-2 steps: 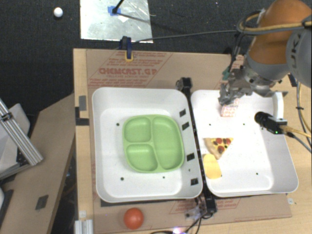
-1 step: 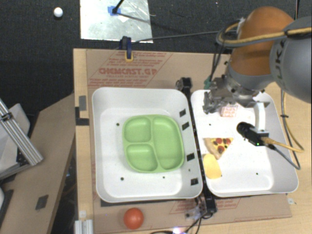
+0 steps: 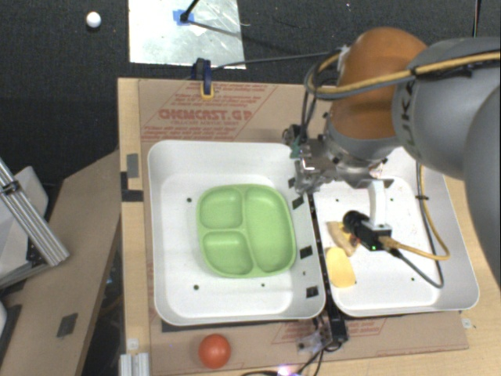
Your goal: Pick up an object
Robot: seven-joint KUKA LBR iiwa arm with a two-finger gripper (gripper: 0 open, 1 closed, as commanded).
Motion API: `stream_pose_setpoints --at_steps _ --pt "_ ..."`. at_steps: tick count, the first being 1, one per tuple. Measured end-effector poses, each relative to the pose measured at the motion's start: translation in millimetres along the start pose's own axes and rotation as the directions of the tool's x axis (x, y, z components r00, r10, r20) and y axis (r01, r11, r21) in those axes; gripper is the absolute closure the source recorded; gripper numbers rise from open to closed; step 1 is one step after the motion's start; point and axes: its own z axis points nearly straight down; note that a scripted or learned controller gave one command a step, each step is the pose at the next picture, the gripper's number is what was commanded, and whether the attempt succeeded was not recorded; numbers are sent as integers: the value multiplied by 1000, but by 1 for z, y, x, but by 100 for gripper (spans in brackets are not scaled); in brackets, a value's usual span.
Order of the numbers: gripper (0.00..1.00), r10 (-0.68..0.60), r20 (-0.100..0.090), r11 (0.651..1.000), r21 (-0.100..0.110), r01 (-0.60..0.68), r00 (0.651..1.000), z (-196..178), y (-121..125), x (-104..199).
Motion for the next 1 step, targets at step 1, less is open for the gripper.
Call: stream_pose_setpoints --at_steps 1 --pt "100 1 0 1000 -1 -1 1000 4 -13 45"
